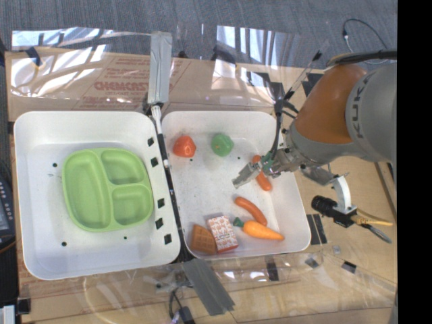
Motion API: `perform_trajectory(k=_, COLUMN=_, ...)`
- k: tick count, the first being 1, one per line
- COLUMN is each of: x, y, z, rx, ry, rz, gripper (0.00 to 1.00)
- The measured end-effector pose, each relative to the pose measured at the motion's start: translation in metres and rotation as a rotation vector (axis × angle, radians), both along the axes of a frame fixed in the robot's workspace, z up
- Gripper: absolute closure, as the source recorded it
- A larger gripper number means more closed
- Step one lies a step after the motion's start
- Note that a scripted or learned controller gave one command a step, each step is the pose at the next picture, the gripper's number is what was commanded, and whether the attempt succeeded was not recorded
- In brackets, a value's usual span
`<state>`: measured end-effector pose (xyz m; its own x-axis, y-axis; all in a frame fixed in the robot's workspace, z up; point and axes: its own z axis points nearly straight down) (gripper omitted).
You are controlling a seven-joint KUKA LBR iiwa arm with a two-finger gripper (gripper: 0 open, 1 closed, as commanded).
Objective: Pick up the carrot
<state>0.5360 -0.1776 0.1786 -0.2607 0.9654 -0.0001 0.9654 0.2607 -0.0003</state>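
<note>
Two white bins are seen side by side on the surface (378, 262). The left bin (34, 181) carries a green divided plate (108, 189) with three compartments. The right bin (202, 181) carries the toy food. The carrot (262, 231), orange with a green stub at its left end, is laid near the front right corner of the right bin, pointing right, untouched by the tool. An orange-red sausage-like piece (250, 209) is placed just above it, close but possibly not touching. A red tomato-like item (183, 146) and a green round item (221, 143) are set near the back wall, a little apart. A brown waffle-like piece (202, 239) and a small red-and-white patterned box (222, 232) are touching at the front wall; print on the box is too small to be read.

The tool (260, 172) is held low at the right side of the right bin, beside a small orange-red piece (264, 181). Whether the tool is open or closed cannot be told.

Behind the bins, flattened cardboard (115, 79) under clear film is marked with red lettering, seemingly upside down and not clearly legible.
</note>
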Motion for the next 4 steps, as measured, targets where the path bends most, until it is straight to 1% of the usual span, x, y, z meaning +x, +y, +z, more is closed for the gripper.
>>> perform_trajectory(k=1, x=-0.006, y=-0.011, z=-0.044, rx=0.001, ry=0.004, rz=0.052, gripper=0.00)
perform_trajectory(k=2, x=-0.059, y=-0.024, z=-0.087, rx=0.001, ry=0.001, rz=-0.045, gripper=0.00)
perform_trajectory(k=3, x=-0.057, y=-0.024, z=-0.077, rx=0.000, ry=-0.001, rz=-0.041, gripper=1.00)
perform_trajectory(k=4, x=-0.057, y=-0.024, z=-0.076, rx=-0.001, ry=-0.001, rz=-0.041, gripper=0.00)
